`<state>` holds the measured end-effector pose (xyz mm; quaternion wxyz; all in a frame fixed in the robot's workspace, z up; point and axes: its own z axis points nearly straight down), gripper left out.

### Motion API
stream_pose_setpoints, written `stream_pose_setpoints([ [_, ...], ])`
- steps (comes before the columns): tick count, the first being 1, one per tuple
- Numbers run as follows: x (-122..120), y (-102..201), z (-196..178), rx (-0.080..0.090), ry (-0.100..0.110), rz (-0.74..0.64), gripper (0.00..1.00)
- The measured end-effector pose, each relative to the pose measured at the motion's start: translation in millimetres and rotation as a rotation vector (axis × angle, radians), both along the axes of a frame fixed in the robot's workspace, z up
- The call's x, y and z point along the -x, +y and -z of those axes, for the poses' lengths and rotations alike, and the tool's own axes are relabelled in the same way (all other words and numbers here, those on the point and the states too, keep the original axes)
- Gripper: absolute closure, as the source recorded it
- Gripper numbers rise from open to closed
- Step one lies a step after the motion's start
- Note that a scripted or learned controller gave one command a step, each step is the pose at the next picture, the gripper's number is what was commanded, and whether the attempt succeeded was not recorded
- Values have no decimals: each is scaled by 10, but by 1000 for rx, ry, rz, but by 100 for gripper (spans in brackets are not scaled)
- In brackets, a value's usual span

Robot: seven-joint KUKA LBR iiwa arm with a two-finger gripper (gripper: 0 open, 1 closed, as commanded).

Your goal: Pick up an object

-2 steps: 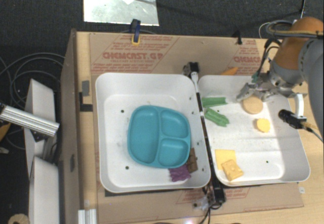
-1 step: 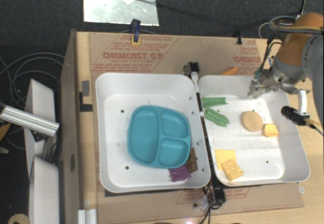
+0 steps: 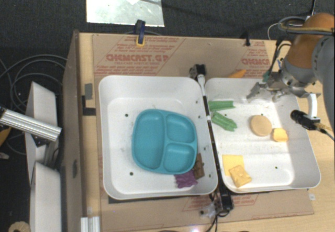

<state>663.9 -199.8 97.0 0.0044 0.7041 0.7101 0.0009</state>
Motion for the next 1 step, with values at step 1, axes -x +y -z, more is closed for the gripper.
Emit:
stream_pose_setpoints([
  [1,787,-73,132,-6,12,10,0],
])
